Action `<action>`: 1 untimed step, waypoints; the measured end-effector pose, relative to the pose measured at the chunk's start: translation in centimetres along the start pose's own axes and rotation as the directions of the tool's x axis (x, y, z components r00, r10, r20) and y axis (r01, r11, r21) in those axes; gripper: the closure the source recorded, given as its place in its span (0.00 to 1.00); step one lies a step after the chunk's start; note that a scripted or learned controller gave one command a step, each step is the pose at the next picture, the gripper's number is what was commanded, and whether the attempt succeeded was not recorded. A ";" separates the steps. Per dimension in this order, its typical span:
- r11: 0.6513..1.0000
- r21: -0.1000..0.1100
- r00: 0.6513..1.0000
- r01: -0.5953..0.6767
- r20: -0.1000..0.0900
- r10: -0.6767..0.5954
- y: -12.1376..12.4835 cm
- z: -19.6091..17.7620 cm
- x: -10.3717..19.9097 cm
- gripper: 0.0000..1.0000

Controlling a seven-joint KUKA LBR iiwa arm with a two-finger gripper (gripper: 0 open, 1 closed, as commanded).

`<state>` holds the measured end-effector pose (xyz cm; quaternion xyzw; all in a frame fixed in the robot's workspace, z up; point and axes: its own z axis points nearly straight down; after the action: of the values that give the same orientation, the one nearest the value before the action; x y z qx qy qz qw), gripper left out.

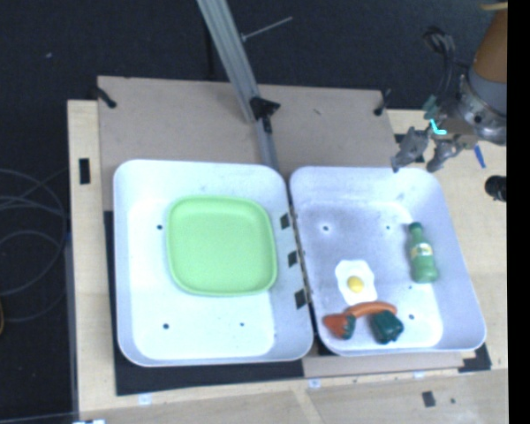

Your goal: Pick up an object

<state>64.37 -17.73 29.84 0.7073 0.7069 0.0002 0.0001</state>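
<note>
Item: gripper (421, 155) hovering over right bin's (318, 237) far corner, fingers spread apart, grasping nothing.
Detail: green bottle (421, 253), fried egg (355, 282), sausage (371, 308), strawberry (340, 325) and dark green piece (388, 327) lying inside; green plate (221, 245) occupying left bin (141, 263). Risk: clustered toys crowding the fingers, causing a slipped grasp.
</note>
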 end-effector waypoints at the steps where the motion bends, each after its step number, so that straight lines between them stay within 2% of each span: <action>1: 1.000 0.000 1.000 0.000 0.000 0.000 0.0 0.0 0.0 0.00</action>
<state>64.37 -17.73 29.83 0.7073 0.7069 0.0002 0.0001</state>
